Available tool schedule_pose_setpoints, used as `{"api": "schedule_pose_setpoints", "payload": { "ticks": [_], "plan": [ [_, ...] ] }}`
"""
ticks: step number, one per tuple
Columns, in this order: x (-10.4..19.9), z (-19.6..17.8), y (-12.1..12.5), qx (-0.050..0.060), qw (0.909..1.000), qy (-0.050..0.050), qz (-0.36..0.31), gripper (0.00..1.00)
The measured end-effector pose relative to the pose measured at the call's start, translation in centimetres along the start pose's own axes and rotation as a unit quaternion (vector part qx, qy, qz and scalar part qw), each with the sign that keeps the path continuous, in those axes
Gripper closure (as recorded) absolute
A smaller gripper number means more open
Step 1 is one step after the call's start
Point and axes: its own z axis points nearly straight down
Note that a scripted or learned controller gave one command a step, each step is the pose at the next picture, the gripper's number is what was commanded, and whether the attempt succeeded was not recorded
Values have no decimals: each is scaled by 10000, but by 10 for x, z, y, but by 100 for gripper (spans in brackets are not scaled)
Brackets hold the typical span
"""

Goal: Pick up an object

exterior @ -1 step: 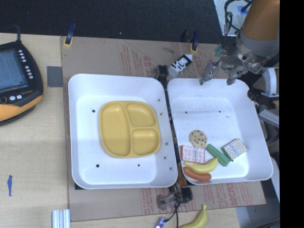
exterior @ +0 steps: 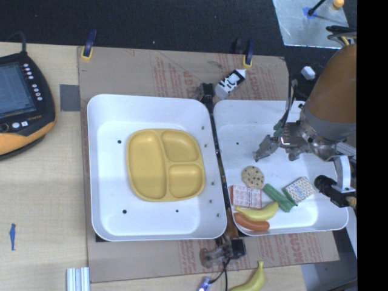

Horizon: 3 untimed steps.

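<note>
A loose banana [exterior: 253, 277] lies on the tabletop [exterior: 42, 193] at the near edge. In the right bin [exterior: 242, 117], a hot dog [exterior: 251, 224], banana [exterior: 257, 211], packet [exterior: 245, 196], green stick [exterior: 278, 197], box [exterior: 299, 189] and cookie [exterior: 253, 176] cluster near its front. Beyond them the gripper [exterior: 277, 148] hangs over bare bin floor, fingers spread apart and holding nothing. This looks like the approach: next it must centre over one item, likely the cookie, and descend. The left bin [exterior: 103, 162] holds a yellow tray [exterior: 165, 163].

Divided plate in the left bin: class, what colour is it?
Plain yellow divided plate, seen best in the overhead camera view.
</note>
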Motion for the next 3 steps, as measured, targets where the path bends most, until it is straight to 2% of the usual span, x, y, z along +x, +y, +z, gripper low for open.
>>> {"api": "schedule_pose_setpoints", "payload": {
  "ticks": [1,3],
  "plan": [
    [-11,109,0,-2,10000,3,1,0],
    [1,98,-15,-1,10000,8,6,0]
  ]
}}
